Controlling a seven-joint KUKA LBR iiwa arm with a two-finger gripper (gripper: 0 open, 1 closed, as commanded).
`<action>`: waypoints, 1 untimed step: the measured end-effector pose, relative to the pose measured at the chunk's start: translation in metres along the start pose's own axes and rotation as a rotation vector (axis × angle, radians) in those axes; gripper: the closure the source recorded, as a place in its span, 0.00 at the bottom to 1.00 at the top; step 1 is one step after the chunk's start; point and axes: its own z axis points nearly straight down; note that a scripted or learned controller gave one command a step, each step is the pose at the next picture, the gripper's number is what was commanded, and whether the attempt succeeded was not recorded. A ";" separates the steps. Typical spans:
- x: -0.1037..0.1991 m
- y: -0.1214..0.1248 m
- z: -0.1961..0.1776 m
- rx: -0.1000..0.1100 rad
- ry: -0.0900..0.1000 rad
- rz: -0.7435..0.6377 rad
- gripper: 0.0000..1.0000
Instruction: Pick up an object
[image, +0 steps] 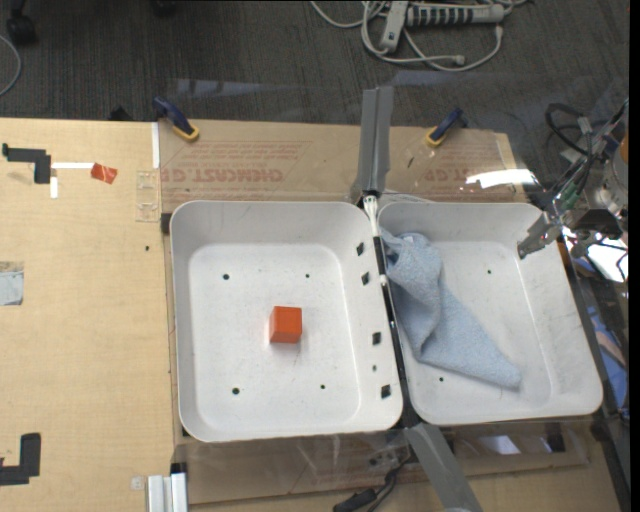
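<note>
An orange-red cube (286, 325) sits near the middle of the left bin (200, 300). A blue-grey cloth (440, 315) lies crumpled in the right bin (545, 330), running from its upper left corner down towards the front middle. My gripper (540, 238) hangs at the far right over the right bin's upper right corner, well away from both the cloth and the cube. Nothing shows in its grasp.
A grey divider post (375, 140) stands between the bins at the back. Clamps (178, 120) and a cardboard sheet lie behind the bins. Cables (590, 150) hang near the arm at the right. A wooden board (80, 300) lies to the left.
</note>
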 end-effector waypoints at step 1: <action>-0.015 -0.096 0.112 -0.001 0.001 -0.376 0.00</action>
